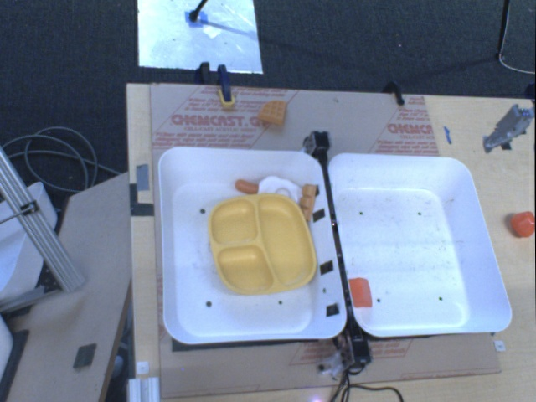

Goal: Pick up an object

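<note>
Since it sits alone, the small orange block point(360, 291) in the right bin point(469, 249) looks the easiest pick: probably light, stiff and flat-sided, best pinched across its faces. It lies close to the wall on the bin's side away from the arm's approach, which may crowd the claw. The left bin point(180, 249) beyond holds a yellow divided plate point(260, 243), slick and awkward. I cannot tell the claw's state.

Waffle-like piece point(272, 112) on the bench beyond the bins, grey cables point(50, 153) (coiled) at left
</note>
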